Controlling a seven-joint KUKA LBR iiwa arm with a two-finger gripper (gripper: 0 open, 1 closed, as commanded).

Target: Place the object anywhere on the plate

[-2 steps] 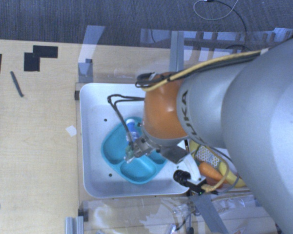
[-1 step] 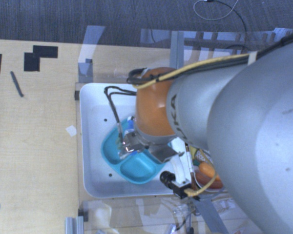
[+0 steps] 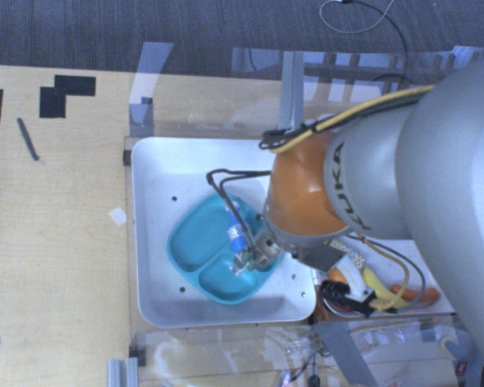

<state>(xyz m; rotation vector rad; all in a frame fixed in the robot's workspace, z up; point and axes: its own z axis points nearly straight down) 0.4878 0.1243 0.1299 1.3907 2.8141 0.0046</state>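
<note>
arm (image 3: 363, 184): grey with an orange band, reaching in from the right and covering much of the right bin; it hangs over the right part of the left bin.
gripper (image 3: 244, 263): low over the plate's right side, its tip above the ridge between the compartments; whether it is released or clenched cannot be told.
object (image 3: 236, 236): a small pale blue-and-white piece shows at the gripper tip, over the plate; too small and blurred to say what it is, or whether it rests on the plate or is carried.
plate (image 3: 195, 244): blue, divided into compartments, lying flat in the middle of the left bin, its right edge hidden under the wrist.
left bin (image 3: 157, 216): white, shallow, with the plate inside.
right bin (image 3: 436, 309): mostly hidden by the arm; several small things, orange, yellow and white among them, lie near its front left corner.
cable (image 3: 226, 185): a dark loop from the wrist, arching over the plate's upper edge.
bench (image 3: 56, 240): pale wood, with black patches at its far left.
</note>
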